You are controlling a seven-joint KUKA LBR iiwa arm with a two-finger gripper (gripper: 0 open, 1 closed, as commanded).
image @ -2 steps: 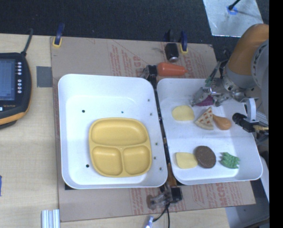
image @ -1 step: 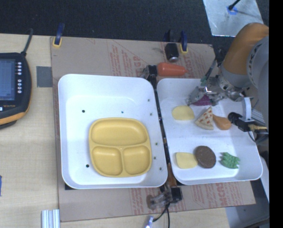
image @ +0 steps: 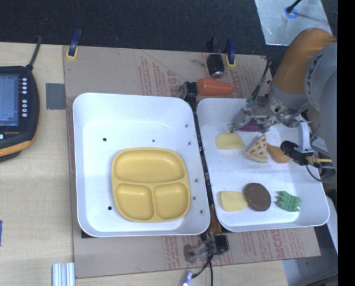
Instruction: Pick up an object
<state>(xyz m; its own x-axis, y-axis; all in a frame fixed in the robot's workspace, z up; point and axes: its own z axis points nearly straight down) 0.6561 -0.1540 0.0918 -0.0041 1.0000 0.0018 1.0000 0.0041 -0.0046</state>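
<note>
The right white bin (image: 320,216) holds several toy foods. A pale yellow piece (image: 229,140) lies near its back left, with a pizza slice (image: 258,149) and an orange piece (image: 277,154) to its right. Along the front lie a second yellow piece (image: 233,201), a brown round cookie (image: 257,196) and a green item (image: 288,201). My gripper (image: 252,120) hangs low over the back of this bin, just behind the pizza slice and right of the back yellow piece. Something small and purplish shows at its tip, too unclear to name.
The left white bin (image: 94,118) carries a yellow divided plate (image: 150,183). An orange object (image: 214,88) lies on the cardboard behind the gap between the bins. A teach pendant (image: 8,112) sits at far left. The arm's body (image: 302,58) fills the upper right.
</note>
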